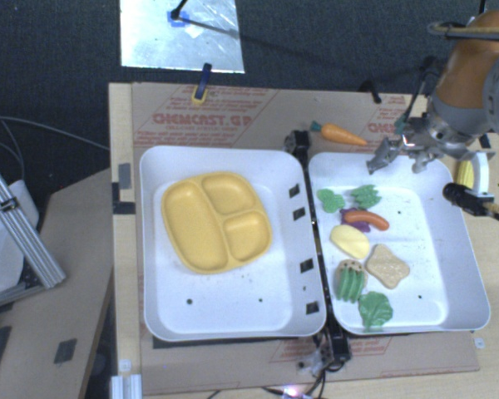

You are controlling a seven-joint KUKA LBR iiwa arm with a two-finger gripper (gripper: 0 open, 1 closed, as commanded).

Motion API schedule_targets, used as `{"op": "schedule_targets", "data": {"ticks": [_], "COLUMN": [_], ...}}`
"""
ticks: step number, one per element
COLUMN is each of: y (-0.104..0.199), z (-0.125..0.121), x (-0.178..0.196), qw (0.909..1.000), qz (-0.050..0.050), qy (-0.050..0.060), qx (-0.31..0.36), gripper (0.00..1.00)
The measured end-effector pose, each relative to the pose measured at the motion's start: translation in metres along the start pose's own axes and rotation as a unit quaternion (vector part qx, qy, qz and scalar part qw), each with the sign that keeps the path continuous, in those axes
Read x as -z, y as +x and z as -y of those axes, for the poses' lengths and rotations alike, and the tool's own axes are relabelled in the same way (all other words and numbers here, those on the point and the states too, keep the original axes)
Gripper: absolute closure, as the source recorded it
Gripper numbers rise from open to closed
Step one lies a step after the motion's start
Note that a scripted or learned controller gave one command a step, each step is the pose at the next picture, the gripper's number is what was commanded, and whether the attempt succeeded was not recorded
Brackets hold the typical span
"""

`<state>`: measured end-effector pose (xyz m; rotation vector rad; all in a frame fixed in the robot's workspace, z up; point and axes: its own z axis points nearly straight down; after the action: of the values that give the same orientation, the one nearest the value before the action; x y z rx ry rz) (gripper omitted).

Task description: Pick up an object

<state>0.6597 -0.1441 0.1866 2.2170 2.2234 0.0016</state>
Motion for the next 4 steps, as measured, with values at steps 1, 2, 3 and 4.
{"op": "schedule_targets", "data": {"ticks": [1,2,3,4], "y": [0.027,0.091,0.043,0.045], "z": [0.035,0.066,0.034,0.031], "x": [-0.108,0.038,-0.095,-0.076], "qw": [1.0000,1.0000,1.0000,1.0000], "qz": [-0.002,-0.001,0.000,0.000], "qy": [0.005,-0.006,0.005,-0.002], "qx": [-0.001,0.004,-0.002,-0.001], "gripper": [0.00,0.00,0.00,1.00]}}
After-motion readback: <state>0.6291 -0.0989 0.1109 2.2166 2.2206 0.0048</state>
